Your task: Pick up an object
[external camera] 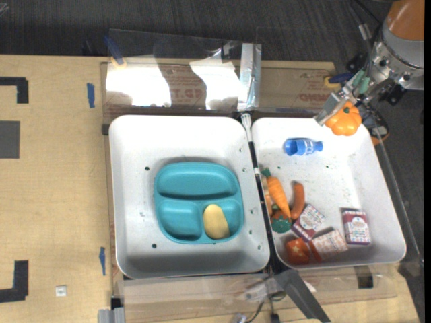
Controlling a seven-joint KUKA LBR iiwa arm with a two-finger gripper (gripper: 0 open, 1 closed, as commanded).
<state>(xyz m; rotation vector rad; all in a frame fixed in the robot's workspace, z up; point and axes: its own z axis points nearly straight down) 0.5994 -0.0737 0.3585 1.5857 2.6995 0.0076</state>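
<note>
My gripper [345,111] hangs over the back right corner of the right bin [384,200], shut on a small orange toy fruit [346,123] with a green stem. One grey finger [330,110] shows on the fruit's left side. The fruit appears lifted above the bin's rim. Lower in the same bin lie a blue bottle [302,147], two orange carrots [277,195], a red tomato [296,249] and several small printed boxes [355,227].
The left bin [128,180] holds a teal divided plate [195,197] with a yellow oval fruit [215,221] in its front right compartment. A shiny plastic sheet [202,76] lies behind the bins. The arm's orange band [407,15] is at the top right.
</note>
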